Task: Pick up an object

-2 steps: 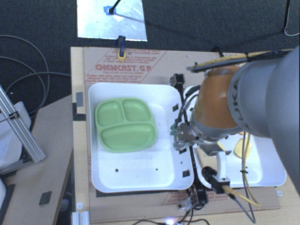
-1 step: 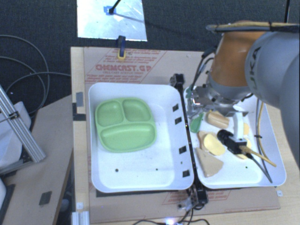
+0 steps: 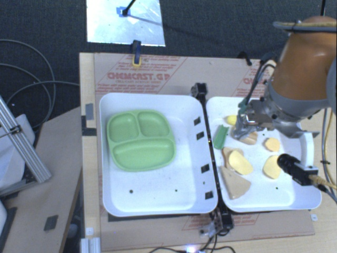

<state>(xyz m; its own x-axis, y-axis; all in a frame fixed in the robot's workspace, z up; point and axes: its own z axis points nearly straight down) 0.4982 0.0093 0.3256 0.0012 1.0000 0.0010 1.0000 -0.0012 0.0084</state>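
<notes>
Here the gripper (image 3: pixel 245 131) sits low in the right bin (image 3: pixel 263 202), partly covering a tan piece (image 3: pixel 249 139); finger state cannot be told, wrist hides them.

the scene is evenly and fairly brightly lit from overhead, so the two white bins (image 3: pixel 158 204) read almost blown out and shadows under the green divided plate (image 3: pixel 141 140) are soft and faint. a shiny sheet (image 3: pixel 125 13) at twelve o'clock throws pale glare, while the dark floor (image 3: pixel 42 25) toward ten o'clock stays dim. the picture is slightly soft and grainy throughout, and small pieces near three o'clock lack crisp edges.
</notes>
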